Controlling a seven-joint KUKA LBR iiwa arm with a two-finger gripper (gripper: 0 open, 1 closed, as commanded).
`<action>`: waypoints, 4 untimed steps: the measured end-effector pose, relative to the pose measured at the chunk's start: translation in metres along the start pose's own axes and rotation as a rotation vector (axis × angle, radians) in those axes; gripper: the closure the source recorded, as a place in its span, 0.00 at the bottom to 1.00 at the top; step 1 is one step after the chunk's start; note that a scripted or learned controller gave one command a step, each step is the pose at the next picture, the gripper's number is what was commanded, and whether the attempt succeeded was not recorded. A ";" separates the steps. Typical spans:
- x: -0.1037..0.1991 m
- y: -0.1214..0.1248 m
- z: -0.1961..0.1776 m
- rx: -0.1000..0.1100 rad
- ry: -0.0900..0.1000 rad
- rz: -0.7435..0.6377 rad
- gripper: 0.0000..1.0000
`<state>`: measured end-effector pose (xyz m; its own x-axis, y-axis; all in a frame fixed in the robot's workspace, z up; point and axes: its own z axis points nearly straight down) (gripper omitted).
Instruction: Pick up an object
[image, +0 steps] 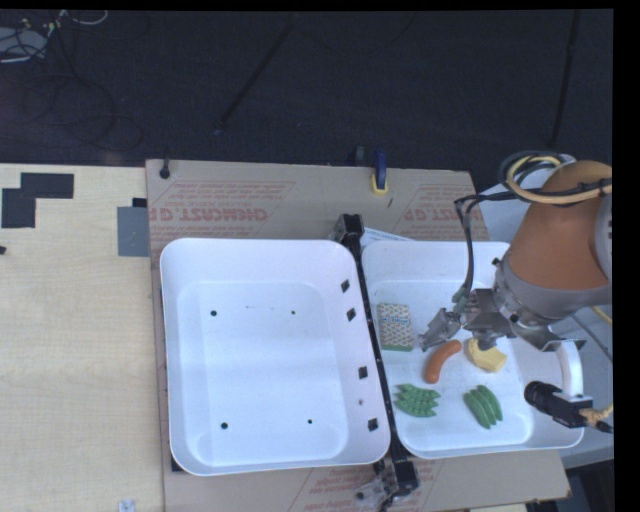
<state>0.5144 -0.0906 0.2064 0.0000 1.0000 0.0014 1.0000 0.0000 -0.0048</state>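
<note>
Cardboard-covered bench (250, 205) bears two bins; gripper (452, 328) jaws' state unclear above sausage (441, 361)

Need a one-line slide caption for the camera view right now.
Gripper low in the right bin above an orange sausage, amid yellow piece, two green pods and a patterned block.

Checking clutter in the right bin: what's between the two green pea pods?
Nothing. In the camera view, bare white floor of the right bin separates the left pea pod from the right pea pod. The orange sausage lies farther up.
</note>
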 end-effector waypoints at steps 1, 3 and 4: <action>0.007 -0.030 0.109 0.000 -0.001 0.002 0.00; 0.031 -0.016 -0.178 -0.021 -0.002 -0.004 1.00; 0.060 -0.041 -0.068 0.009 0.000 0.000 1.00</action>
<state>0.4734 -0.0305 0.2746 0.0005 1.0000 0.0018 0.9999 -0.0005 -0.0143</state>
